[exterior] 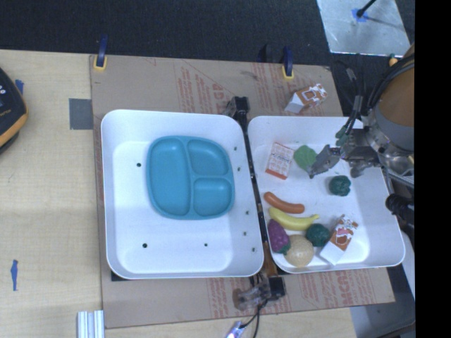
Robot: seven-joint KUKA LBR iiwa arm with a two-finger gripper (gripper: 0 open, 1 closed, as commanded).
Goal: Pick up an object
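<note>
1. Jaws: spread apart, nothing between them. Gripper [340, 162] hangs over upper part of right bin [394, 248], one finger [323, 163] angled down-left, the other reaching toward the bin's right side.
2. Nearest things: light green piece [305, 156] just beside left fingertip, maybe touching, can't tell. Dark green lump [340, 185] sits just below the gap, apart from both fingers. Either looks like the likely target, judging by the opening straddling that zone.
3. White-and-red packet [280, 160] lies flat further left, near bin's inner wall.
4. Lower cluster, well apart from gripper: sausage [284, 203], banana [293, 221] touching below it, purple grapes [278, 236], pale round item [299, 251], another dark green piece [318, 234], small red-white carton [343, 234]. Packed tight, prob. harder to grasp cleanly than the loose pieces up top.
5. Arm [398, 104] comes in from right, orange band showing at frame edge.
6. Left bin [113, 189] holds a blue divided plate [190, 177] near centre, nothing on it.
7. Outside bins: a second small carton [307, 98] on cardboard sheet [176, 83] above right bin; sheet is clamped to bench at top, presumably to keep bins from shifting.
8. Task stage, my read: pre-grasp, nothing lifted yet.
</note>
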